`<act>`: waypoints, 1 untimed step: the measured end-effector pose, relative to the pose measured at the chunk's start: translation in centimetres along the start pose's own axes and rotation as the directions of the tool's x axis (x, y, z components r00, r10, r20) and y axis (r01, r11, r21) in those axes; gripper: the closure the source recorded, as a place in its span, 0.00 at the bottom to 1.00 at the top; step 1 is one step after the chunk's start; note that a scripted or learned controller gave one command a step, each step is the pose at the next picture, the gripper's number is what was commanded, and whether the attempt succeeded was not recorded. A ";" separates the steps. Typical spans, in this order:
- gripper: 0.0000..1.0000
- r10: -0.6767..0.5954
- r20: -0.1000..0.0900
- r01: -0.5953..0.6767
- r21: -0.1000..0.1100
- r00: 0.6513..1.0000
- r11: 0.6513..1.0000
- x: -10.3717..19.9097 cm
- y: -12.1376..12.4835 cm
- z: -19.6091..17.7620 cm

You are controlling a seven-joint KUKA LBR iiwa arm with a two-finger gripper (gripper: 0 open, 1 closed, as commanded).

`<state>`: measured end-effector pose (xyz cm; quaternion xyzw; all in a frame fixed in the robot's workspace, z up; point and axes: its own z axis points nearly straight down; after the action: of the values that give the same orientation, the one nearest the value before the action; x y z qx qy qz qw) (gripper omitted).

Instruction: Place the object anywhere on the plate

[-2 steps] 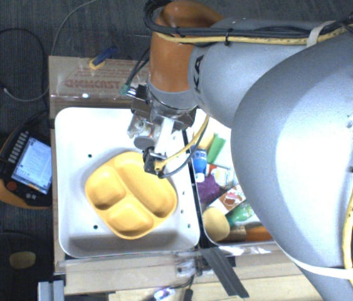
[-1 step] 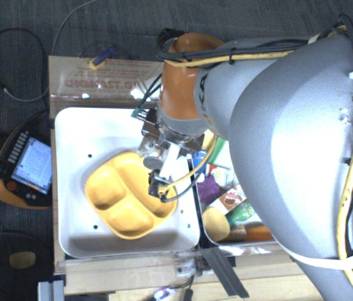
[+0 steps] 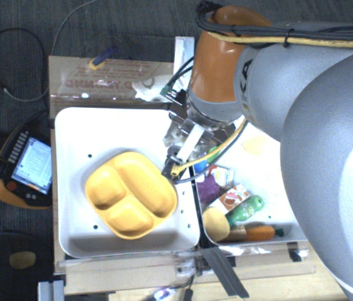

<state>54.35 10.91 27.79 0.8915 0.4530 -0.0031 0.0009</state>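
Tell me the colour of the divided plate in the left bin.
Yellow. The plate shows clearly in the camera view, lying in the left bin.

Dark grey carpet floor, loose black cable, handheld controller.

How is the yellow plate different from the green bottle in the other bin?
The yellow plate is large with three compartments; the green bottle is small and rounded. The plate sits alone in the left bin; the bottle lies among other items in the right bin.
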 end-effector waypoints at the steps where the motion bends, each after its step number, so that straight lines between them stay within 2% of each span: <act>1: 0.00 0.000 0.000 0.000 0.000 1.000 1.000 0.0 0.0 0.0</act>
<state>54.36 10.90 27.80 0.8916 0.4529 -0.0030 0.0011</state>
